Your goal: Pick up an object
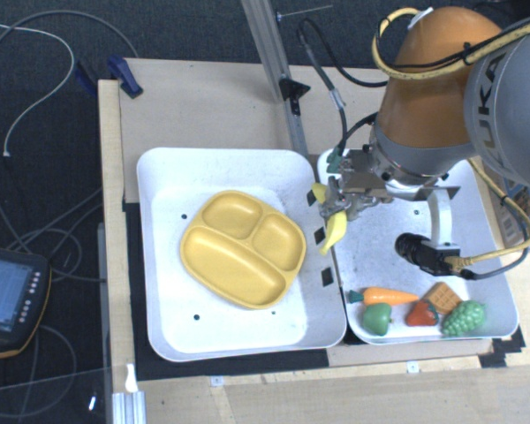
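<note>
The yellow divided plate (244, 248) lay in the left bin (159, 237). Just right, above the bins' shared edge, the gripper (340, 208) pinched a banana (334, 228), which hung from its fingers. Lifting straight up seemed wisest, clear of that rim. Rightward lay a carrot (390, 296), pepper (376, 318) and grapes (462, 318).

Partial white letters "UK" on the grey arm (512, 104), upper right.

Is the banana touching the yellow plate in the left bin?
Apart. The camera view shows the banana hanging at the gripper, over the seam between the bins, with a strip of white bin floor between it and the yellow plate's right rim.
</note>
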Action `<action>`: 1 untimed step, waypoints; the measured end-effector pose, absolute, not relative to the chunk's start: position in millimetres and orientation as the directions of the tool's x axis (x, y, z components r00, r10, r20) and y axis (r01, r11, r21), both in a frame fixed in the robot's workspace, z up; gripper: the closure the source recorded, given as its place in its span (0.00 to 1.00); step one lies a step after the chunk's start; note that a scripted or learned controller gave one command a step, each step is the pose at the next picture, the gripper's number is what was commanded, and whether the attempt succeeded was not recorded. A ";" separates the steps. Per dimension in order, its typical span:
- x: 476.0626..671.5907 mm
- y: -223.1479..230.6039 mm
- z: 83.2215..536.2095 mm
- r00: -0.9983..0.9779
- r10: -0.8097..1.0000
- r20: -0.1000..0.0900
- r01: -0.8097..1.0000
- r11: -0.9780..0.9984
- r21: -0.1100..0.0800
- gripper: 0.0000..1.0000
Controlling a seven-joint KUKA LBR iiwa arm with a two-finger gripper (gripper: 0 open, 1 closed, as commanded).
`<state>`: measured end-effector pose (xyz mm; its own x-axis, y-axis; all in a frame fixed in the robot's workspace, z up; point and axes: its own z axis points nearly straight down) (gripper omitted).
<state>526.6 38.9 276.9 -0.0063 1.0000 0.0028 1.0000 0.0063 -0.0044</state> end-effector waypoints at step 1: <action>513.0 86.5 268.9 -0.006 1.000 0.002 1.000 0.006 -0.004 1.00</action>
